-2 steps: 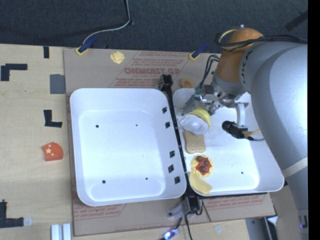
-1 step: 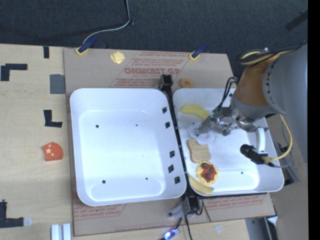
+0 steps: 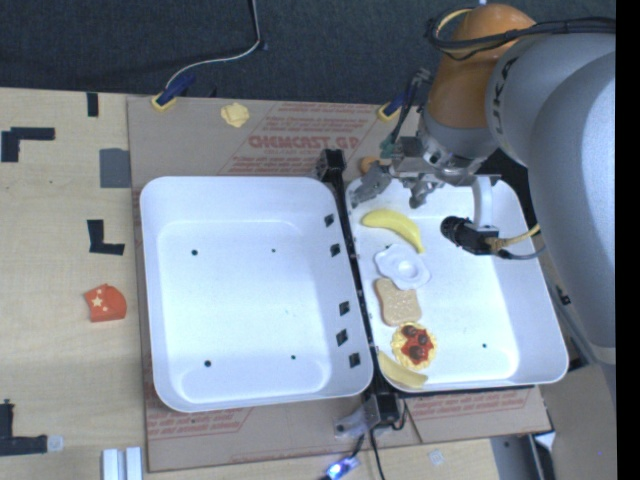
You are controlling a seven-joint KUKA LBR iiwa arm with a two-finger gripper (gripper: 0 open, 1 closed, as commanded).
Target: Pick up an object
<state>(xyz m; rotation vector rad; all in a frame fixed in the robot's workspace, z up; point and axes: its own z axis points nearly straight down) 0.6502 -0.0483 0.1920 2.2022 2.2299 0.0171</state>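
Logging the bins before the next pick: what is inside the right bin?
Along the right bin's left side lie a banana, a fried egg, toast, a small pizza and a yellow slice. The arm covers its far corner.

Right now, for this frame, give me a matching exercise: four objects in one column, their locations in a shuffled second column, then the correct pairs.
Objects:
1. banana
2. red piece
3. small pizza
4. yellow lump

Places:
A. on the cardboard beyond the bins
B. right bin, near its front left corner
C. right bin, just below the gripper
D. on the wooden bench left of the left bin

Pairs: 1-C, 2-D, 3-B, 4-A
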